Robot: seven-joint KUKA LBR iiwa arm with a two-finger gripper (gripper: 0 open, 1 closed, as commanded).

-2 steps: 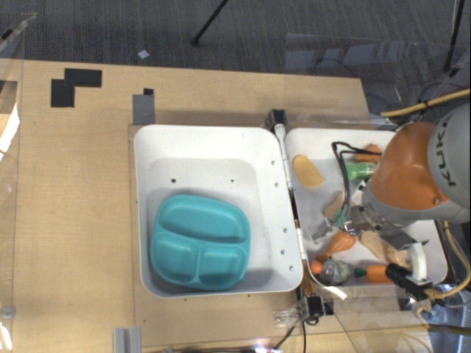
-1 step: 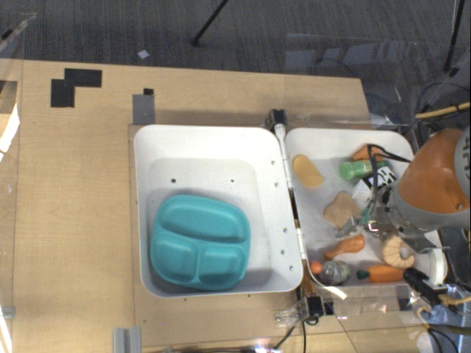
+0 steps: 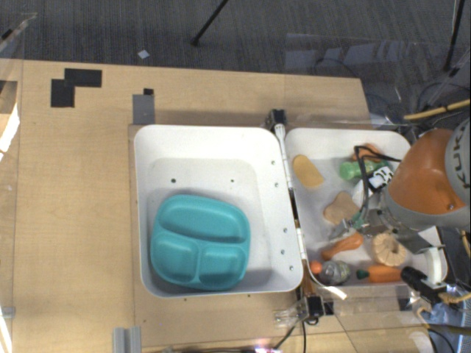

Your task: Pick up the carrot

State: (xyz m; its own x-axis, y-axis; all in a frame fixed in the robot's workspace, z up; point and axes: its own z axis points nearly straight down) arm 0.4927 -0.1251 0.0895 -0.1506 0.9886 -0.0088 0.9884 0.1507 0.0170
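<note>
1. Nearest you, along the front wall of the right bin (image 3: 346, 140): an orange carrot (image 3: 383, 274) w/ a dark green tip lies flat, pointing left-right. Just left of it sits a greyish round item (image 3: 333, 271), too blurred to ID.
2. A second orange piece (image 3: 343, 245) lies tilted just above that, touching the claw (image 3: 358, 226) area. You can't tell if it's another carrot or sth else.
3. Claw hangs low in the right bin, mid-left of the arm (image 3: 430, 175). Fingers are dark & thin, lost against clutter, so whether they're open, closed or gripping anything can't be told.
4. Beside it: a tan round slice (image 3: 388, 249) on the right, partly under the arm; a beige lump (image 3: 340, 207) on the left.
5. Farther back: a yellow-tan oval (image 3: 308, 171), and a green item (image 3: 351, 170) half hidden by cables.
6. Left bin (image 3: 202, 142) holds a teal divided tray (image 3: 199, 241).
7. Far tabletop (image 3: 221, 94): black L-shaped mark (image 3: 73, 85) near the back-left corner.
</note>
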